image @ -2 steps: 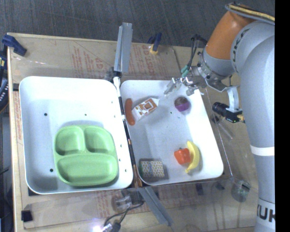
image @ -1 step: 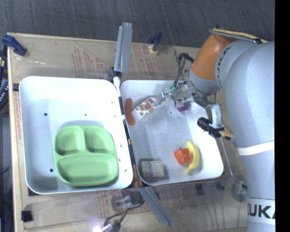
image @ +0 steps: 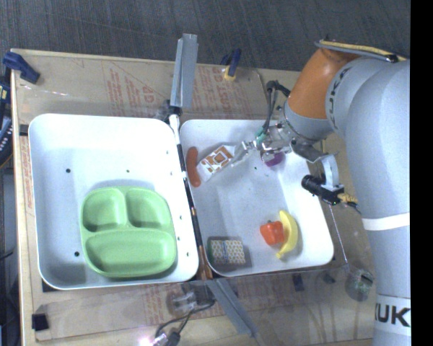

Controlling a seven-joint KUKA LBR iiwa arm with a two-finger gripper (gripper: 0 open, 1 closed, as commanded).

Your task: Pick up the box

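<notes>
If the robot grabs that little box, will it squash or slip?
The box looks like thin printed cardboard, so it is probably light and might dent under a hard squeeze. It lies flat and tilted on the smooth white bin, so a push would likely slide it, not roll it. The hand is right beside it.

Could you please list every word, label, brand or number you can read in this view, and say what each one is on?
"UK" in white letters on the grey arm, cut off at the frame edge.
Faint reddish printing on the wooden bench: too blurred to read.
Printing on the small box in the right bin: too small to read.
</notes>
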